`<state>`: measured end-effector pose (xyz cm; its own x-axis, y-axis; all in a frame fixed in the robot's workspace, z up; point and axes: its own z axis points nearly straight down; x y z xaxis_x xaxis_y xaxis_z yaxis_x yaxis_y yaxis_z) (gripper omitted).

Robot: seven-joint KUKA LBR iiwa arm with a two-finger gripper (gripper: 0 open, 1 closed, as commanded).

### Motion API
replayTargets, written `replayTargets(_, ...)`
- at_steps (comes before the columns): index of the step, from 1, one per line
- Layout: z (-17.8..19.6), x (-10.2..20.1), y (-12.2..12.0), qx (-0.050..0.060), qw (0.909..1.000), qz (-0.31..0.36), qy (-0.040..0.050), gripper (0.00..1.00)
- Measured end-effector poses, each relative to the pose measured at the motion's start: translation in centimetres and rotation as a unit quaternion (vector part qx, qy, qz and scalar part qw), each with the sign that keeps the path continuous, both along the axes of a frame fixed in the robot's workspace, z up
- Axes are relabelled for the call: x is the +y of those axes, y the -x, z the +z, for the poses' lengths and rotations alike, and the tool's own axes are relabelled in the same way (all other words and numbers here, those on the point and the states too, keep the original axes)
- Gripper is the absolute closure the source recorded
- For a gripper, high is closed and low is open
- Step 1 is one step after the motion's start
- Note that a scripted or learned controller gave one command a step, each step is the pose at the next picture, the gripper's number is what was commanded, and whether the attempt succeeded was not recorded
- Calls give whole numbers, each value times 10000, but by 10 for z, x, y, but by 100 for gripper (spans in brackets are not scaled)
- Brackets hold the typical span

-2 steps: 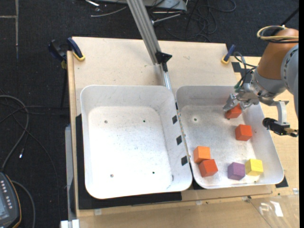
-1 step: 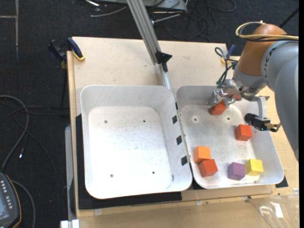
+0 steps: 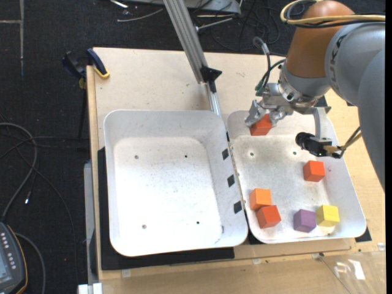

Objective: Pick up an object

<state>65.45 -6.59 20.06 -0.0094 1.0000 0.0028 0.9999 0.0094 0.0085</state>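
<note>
Red block [image 3: 261, 127] sits clamped between the fingers of our gripper [image 3: 264, 116], raised above the far edge of the right bin [image 3: 352, 192]. Five blocks crowd that bin's near half: orange [image 3: 313, 171], orange [image 3: 261, 197], red [image 3: 268, 216], purple [image 3: 304, 220], yellow [image 3: 327, 215]. We see open floor across the left bin [image 3: 116, 164]. Our arm [image 3: 343, 48] reaches in from the right, wrist bent down.

Grey arm [image 3: 361, 54], orange band, seemingly black cables.

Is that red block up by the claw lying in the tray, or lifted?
Lifted: the red block sits between the gripper fingers, above the right bin's far edge.
</note>
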Motion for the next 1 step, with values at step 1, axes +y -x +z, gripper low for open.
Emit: replayTargets(1,-6,72,-17,29,10000,1,0,100)
